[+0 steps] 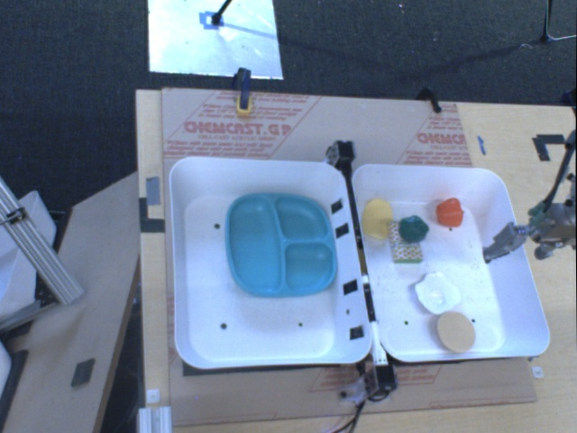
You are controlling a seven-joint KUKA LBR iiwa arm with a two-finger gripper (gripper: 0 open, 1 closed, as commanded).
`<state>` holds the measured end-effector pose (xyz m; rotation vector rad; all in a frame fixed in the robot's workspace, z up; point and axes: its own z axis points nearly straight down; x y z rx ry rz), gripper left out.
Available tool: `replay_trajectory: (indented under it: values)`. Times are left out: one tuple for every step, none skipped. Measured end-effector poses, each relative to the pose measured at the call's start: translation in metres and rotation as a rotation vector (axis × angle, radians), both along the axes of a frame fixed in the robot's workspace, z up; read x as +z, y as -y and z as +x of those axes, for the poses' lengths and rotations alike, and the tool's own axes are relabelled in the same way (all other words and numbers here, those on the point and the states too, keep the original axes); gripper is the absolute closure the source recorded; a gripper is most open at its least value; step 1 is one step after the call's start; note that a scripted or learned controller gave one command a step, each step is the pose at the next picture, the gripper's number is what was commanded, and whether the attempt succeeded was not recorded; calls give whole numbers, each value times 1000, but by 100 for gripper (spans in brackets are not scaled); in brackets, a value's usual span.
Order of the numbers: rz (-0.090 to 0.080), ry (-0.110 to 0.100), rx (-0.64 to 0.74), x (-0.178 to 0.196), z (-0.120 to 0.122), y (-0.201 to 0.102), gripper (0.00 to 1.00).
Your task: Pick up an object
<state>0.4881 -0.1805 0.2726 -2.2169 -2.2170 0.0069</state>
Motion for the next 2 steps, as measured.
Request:
replay_trajectory:
  values:
    - [-2,10,3,5,2,-1,0]
    - [0,5,1,-58,4,-2,0]
